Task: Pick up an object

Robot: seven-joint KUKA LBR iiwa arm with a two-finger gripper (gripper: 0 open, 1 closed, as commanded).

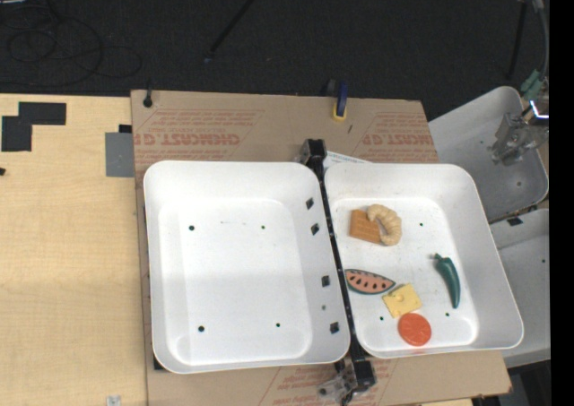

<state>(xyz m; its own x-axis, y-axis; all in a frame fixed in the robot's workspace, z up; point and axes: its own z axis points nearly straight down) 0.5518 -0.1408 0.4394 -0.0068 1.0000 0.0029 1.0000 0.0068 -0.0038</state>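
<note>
The right bin (484, 216) holds several small toy foods. A brown bread piece with a pale curled croissant on it (377, 225) lies near the bin's middle. Below it, a watermelon slice (368, 281) rests close to the divider between the bins. A yellow cheese block (401, 299) sits beside the slice, and an orange-red disc (414, 330) lies just under the block near the front wall. A dark green chilli pepper (448, 280) lies lengthwise toward the right wall, apart from the others.
The left bin (157, 252) stands beside the right one, joined by a black clip strip (325, 252). Both rest on a cardboard sheet (233, 131) on the wooden bench. A grey plate with metal fittings (511, 140) stands at the upper right.
</note>
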